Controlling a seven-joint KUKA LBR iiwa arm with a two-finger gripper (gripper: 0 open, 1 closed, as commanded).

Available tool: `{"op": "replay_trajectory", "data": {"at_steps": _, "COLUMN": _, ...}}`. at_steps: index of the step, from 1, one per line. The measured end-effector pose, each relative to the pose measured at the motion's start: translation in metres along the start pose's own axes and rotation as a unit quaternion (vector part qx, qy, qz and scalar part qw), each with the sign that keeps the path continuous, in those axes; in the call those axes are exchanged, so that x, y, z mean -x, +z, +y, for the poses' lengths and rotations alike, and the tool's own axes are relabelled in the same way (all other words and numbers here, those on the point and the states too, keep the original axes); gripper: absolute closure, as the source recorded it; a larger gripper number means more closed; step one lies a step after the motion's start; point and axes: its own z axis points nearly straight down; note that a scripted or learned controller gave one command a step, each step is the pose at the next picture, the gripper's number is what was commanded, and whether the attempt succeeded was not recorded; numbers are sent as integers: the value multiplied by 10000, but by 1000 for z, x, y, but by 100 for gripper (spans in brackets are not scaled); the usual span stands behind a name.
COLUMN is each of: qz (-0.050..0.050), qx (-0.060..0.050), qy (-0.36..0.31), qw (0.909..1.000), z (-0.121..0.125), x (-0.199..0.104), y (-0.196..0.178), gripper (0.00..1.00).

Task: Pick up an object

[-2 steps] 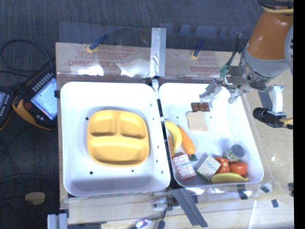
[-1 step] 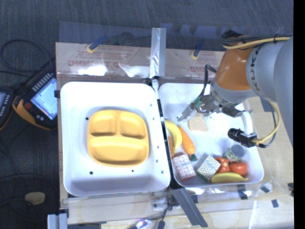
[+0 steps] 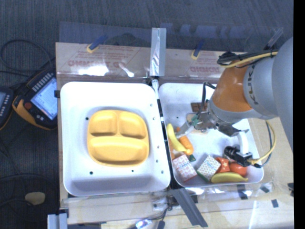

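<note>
Camera view has the grey arm reaching in from the right, its gripper (image 3: 196,122) low over the middle of the right bin (image 3: 167,95), apparently working toward the toy food heaped along that bin's near side. A banana (image 3: 173,138) and a carrot (image 3: 186,143) lie just beside the gripper, with checkered blocks (image 3: 208,166) nearer the front. Whether the fingers are spread or pressed together, I cannot tell; the yellow tray (image 3: 117,137) sits alone in the left bin (image 3: 71,128).

Dark grey carpet (image 3: 119,6) spreads around the pale wooden worktop (image 3: 114,61), with black cables (image 3: 19,49) looping across it at left. An orange-edged handheld pendant (image 3: 38,101) lies there, screen glowing, a clear plastic sheet (image 3: 119,37) above.
</note>
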Motion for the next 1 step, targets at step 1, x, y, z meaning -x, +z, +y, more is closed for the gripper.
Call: {"op": "replay_trajectory", "data": {"at_steps": 1, "qz": 53, "qx": -85, "qy": -1469, "qw": 9891, "z": 48, "x": -32, "y": -90, "gripper": 0}}
